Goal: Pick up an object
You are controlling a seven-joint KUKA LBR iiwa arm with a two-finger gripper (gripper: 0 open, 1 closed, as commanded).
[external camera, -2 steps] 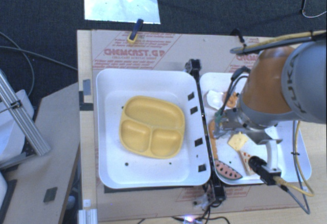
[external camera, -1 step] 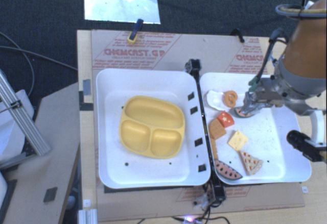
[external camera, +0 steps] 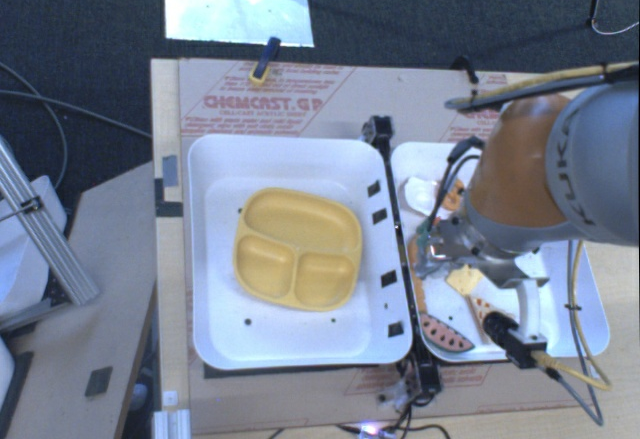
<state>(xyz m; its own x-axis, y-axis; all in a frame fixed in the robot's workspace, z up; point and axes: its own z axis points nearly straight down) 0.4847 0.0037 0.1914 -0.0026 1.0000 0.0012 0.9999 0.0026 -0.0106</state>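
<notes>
A yellow divided plate (external camera: 298,248) lies in the left bin (external camera: 220,177). The right bin (external camera: 590,327) holds several small objects: a white piece (external camera: 420,193), a pale yellow piece (external camera: 464,279), a slice shaped like watermelon (external camera: 447,334) near the front edge, and a thin orange-brown strip (external camera: 479,306). The arm, grey with an orange band (external camera: 520,167), hangs over the right bin and hides much of it. My gripper (external camera: 436,249) points down at the bin's left side, just above the yellow piece; its fingers are hidden by the wrist.
A black divider with clips (external camera: 392,227) runs between the two bins. Cables (external camera: 575,367) trail at the front right. A cardboard sheet (external camera: 280,102) lies under the bins, with a small yellow and blue tool (external camera: 264,62) on its far edge.
</notes>
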